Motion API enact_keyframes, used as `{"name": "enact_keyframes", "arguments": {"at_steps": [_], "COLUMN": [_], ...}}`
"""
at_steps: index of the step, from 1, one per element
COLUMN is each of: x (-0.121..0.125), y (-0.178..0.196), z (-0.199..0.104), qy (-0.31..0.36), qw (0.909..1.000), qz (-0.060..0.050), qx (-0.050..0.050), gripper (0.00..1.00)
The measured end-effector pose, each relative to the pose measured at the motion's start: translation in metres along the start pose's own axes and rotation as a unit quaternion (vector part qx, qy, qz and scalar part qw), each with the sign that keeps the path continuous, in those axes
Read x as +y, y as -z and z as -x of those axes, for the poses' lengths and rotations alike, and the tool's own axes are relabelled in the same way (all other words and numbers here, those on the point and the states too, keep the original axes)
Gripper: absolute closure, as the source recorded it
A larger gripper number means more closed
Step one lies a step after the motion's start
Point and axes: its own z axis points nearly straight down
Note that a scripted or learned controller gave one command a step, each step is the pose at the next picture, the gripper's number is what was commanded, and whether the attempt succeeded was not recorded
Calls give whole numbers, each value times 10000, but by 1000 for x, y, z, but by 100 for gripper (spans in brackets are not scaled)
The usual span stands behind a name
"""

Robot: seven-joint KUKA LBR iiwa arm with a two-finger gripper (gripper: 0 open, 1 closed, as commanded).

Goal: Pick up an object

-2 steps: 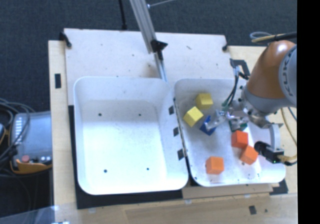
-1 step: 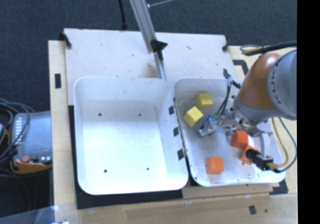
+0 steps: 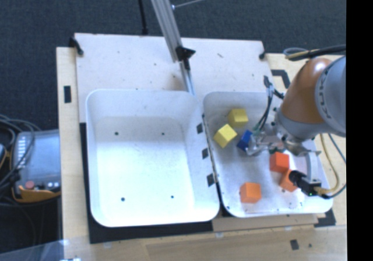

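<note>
The right bin [image 3: 217, 104] holds several small blocks. Two yellow blocks [image 3: 238, 116] [image 3: 225, 135] lie near its left side, with a blue block [image 3: 244, 139] just right of the lower one. An orange block [image 3: 250, 191] sits near the front. Two more orange blocks [image 3: 280, 161] [image 3: 287, 182] lie under the arm's wrist at the right. My gripper [image 3: 255, 147] is down in the right bin, right beside the blue block's lower right edge. The wrist body hides how it meets the block.
The left bin [image 3: 145, 155] stands beside the right one, sharing a middle wall. A slanted metal camera pole [image 3: 166, 12] rises from behind the bins. Cables [image 3: 326, 155] hang along the arm at the right bin's right rim.
</note>
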Motion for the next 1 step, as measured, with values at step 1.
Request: {"name": "enact_keyframes", "arguments": {"at_steps": [1], "x": [3], "y": [45], "z": [8], "qy": [-1], "qw": [10000], "qz": [-6], "qx": [2], "gripper": [100]}}
